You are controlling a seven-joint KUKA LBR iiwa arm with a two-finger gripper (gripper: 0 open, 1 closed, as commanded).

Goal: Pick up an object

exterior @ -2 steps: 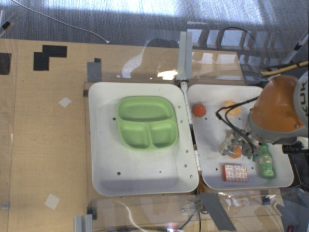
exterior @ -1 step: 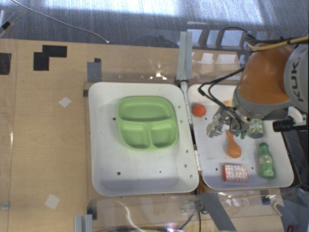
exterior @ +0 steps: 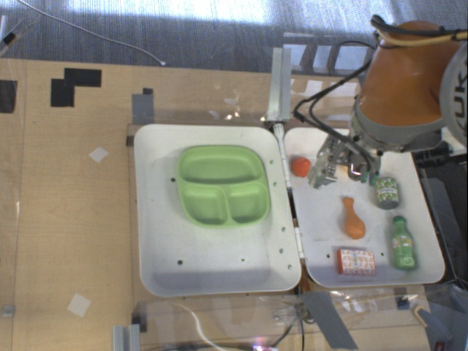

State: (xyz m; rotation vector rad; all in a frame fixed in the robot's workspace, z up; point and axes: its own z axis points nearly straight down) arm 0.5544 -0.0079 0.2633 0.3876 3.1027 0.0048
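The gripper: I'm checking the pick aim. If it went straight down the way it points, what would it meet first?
Probably bare floor of the right bin. The gripper hangs between the orange ball and the can, above the drumstick, over none of them as far as this slanted view shows.

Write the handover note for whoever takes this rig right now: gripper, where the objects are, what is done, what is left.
Gripper: over the upper part of the right bin, nothing seen between its fingers; open or shut cannot be told.
Right bin holds: orange ball just left of the gripper, small can to its right, orange drumstick-shaped toy in the middle, green bottle lying near the right wall, red patterned box near the front.
Left bin holds a green divided tray.
Done: no object lifted yet.
Left: close on one object and raise it.
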